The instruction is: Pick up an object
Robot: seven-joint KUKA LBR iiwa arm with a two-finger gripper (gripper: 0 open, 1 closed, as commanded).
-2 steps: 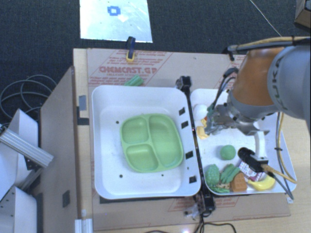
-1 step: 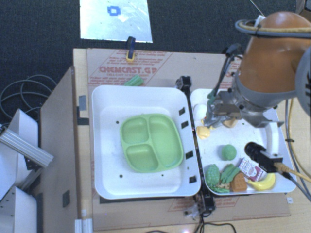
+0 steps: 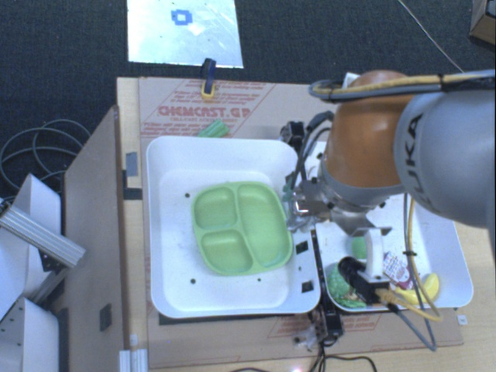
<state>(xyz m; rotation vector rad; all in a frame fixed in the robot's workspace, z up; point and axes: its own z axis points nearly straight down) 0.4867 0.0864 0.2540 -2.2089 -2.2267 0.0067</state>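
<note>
Pale worktop (image 3: 93, 208) carries two white bins side by side. Nearest, in the right bin (image 3: 457, 277), lie a yellow item (image 3: 428, 287), a red-and-white packet (image 3: 395, 268) and a green ball (image 3: 359, 247). The left bin (image 3: 170, 177) holds a green divided tray (image 3: 236, 227) lying flat. The pincer (image 3: 297, 206) hangs at the tray's right rim, between the bins; whether it is spread or pressed together cannot be told. Farther off, a silvery sheet (image 3: 184, 22) lies on dark carpet.
</note>
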